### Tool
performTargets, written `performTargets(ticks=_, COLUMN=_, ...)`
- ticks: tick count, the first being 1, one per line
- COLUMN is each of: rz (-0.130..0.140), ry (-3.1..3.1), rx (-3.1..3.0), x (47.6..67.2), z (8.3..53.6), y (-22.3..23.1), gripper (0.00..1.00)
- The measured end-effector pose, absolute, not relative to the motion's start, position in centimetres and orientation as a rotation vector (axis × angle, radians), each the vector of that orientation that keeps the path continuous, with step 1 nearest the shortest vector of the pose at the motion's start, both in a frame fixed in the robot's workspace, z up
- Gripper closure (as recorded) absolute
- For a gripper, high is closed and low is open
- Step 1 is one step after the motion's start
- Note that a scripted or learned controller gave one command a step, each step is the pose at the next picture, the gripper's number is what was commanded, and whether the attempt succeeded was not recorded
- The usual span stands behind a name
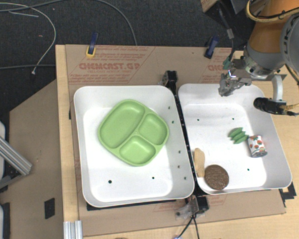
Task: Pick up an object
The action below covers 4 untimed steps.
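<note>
The small can (257, 146) lying on its side near the right bin's (209, 96) right wall looks light, stiff and prone to roll, best pinched across its body; whether the gripper (229, 85), well apart at the bin's far edge, is spread or pressed together I cannot tell.

1. Left bin (89, 133): green divided plate (133, 132), three compartments, lying near the middle.
2. Right bin (214, 118): green pod (236, 134); just right of it a small can (256, 146) on its side; brown disc (216, 177) at the near edge; tan stick (199, 162) beside the disc, along the left wall.
3. Gripper (229, 87): over the right bin's far rim, nothing between its fingers.
</note>
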<state>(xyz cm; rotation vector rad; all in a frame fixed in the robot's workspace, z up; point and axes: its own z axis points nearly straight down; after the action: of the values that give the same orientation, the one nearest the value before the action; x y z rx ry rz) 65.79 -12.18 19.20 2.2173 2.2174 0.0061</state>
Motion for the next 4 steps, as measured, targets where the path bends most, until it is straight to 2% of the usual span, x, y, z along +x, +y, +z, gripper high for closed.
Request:
performTargets(ticks=1, rz=0.008, ry=2.220, rx=2.214, x=66.4, z=24.5, y=-11.2, gripper=1.00)
performTargets(ticks=3, rz=-0.001, ry=2.231, rx=2.218, x=64.1, z=25.2, y=-1.0, gripper=1.00)
performTargets(ticks=4, rz=-0.002, ry=2.229, rx=2.219, x=62.2, z=25.6, y=4.1, gripper=1.00)
